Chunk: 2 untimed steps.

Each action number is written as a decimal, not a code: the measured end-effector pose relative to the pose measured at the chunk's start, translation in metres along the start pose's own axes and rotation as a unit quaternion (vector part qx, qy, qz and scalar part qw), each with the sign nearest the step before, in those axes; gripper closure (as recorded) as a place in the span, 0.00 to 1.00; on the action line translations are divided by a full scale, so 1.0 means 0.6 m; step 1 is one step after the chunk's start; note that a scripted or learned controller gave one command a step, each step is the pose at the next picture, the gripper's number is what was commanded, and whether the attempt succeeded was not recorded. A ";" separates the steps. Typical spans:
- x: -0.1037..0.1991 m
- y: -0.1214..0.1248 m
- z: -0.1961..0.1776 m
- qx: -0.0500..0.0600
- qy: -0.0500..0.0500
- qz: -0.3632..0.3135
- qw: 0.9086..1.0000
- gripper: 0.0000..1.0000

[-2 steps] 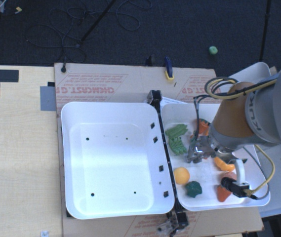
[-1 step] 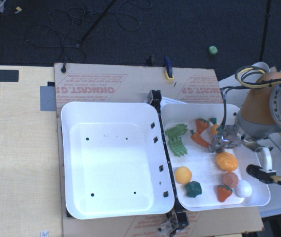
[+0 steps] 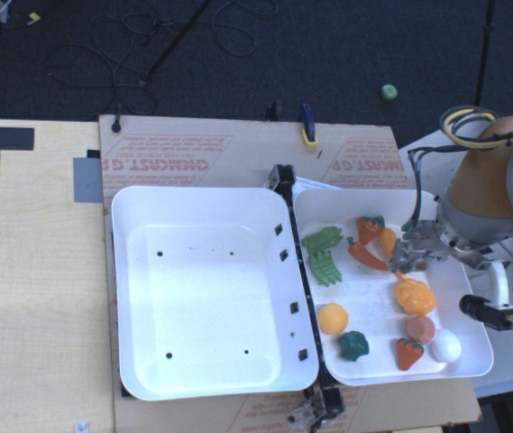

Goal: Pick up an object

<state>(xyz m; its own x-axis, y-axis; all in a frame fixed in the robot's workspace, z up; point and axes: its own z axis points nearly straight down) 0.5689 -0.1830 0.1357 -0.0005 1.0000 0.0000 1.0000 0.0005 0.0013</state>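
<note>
1. Two white bins: left bin [image 3: 139,242], right bin [image 3: 481,354].
2. Camera view: claw [image 3: 409,255] low in right bin, beside red pepper [image 3: 367,255] and orange toy [image 3: 415,297].
3. Open or shut: could not tell.

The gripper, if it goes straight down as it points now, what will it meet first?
Probably the red-orange chili pepper lying just beside the gripper, or the bare floor of the right bin next to it. Depth is hard to judge from this slanted view.
</note>
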 end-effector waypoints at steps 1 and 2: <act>0.022 -0.115 0.082 0.002 0.001 0.001 1.000 1.00; -0.024 -0.061 0.079 0.002 0.001 0.000 1.000 1.00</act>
<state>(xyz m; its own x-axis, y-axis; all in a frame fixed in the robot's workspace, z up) 0.5325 -0.1974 0.0881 -0.0005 1.0000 0.0026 1.0000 0.0005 -0.0020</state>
